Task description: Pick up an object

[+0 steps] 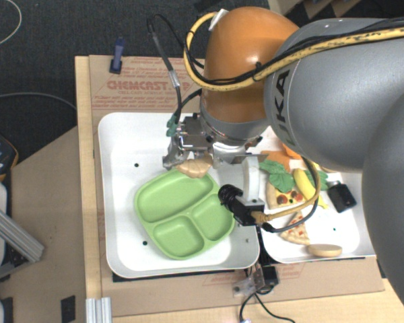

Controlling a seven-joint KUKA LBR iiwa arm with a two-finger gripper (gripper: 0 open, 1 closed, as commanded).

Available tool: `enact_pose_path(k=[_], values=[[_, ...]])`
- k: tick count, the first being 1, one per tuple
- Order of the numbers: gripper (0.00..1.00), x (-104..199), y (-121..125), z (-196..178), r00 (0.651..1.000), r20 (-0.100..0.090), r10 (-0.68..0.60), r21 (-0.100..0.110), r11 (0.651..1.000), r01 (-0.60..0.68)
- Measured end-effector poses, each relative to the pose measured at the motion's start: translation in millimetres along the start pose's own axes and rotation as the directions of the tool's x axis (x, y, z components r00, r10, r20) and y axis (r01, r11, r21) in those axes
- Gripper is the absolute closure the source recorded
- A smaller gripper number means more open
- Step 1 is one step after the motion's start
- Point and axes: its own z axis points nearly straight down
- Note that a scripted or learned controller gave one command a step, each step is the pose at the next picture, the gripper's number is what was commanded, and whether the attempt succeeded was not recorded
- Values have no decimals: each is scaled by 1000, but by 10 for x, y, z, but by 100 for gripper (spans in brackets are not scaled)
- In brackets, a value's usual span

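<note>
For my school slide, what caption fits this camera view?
Robot arm reaching over a green divided tray in the left white bin, toy food in the right bin.

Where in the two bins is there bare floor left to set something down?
Left bin: bare floor along its far and left sides, bordered by the green divided plate and the rim. Right bin: crowded with play food, including a banana and pizza slice; a little bare floor at its near right corner.

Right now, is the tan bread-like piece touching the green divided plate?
Touching. In the camera view, the tan piece rests on the upper rim of the green plate in the left bin, with no gap between them.
</note>
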Motion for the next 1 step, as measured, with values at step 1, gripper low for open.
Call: enact_pose_path(k=[1], values=[[100,-540,174,507,1000,3,8,8,1000,-8]])
